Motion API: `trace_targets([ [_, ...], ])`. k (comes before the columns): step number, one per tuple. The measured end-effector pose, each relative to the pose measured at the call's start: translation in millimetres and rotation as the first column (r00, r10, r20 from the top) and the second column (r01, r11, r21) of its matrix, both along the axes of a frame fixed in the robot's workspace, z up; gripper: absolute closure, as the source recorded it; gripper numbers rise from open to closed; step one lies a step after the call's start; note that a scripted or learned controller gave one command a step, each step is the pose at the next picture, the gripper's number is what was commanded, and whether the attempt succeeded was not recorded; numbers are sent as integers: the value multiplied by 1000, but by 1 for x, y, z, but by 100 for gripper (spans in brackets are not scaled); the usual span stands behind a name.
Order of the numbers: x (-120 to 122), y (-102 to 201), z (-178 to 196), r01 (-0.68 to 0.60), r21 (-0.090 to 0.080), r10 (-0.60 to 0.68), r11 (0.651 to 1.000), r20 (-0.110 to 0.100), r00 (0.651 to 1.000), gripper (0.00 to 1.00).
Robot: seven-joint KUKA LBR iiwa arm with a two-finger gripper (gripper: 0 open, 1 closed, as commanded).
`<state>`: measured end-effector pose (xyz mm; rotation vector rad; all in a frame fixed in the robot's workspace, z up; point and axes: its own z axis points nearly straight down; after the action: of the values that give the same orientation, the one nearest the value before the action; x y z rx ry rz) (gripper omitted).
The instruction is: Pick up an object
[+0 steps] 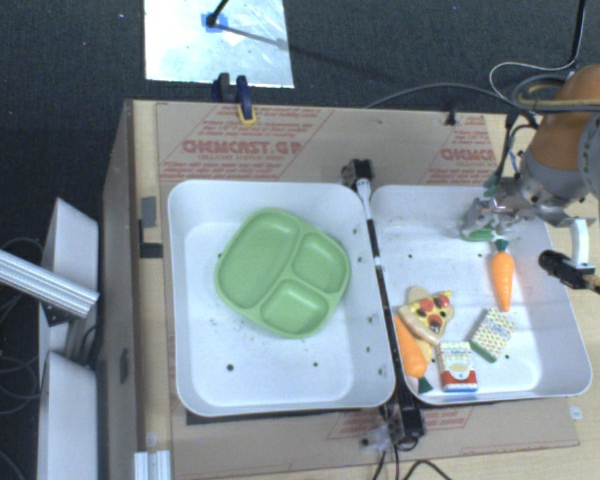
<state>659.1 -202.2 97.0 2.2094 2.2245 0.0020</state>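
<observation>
Nearest, a small carton point(459, 366) stands at the right bin's point(555, 388) front edge, beside a patterned block point(493, 333), pizza slice point(427, 313) and plastic carrot point(502, 276). Whether the metal claw point(483, 218) near the back edge is clenched, I cannot tell. The left bin point(195, 368) holds a smooth green divided plate point(283, 271).

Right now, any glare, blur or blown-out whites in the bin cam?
Camera view: strong glare on the shiny sheet beyond the bench; gripper soft, low-detail; white right bin bright but its rim reads; green plate evenly lit with soft shadows.
</observation>
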Motion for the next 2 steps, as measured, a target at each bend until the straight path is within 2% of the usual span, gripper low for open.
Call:
trace_targets([
  [1,-84,48,114,3,2,-3,1000,2,1000,100],
  [2,-62,128,153,1,5,-1,1000,-1,1000,100],
])
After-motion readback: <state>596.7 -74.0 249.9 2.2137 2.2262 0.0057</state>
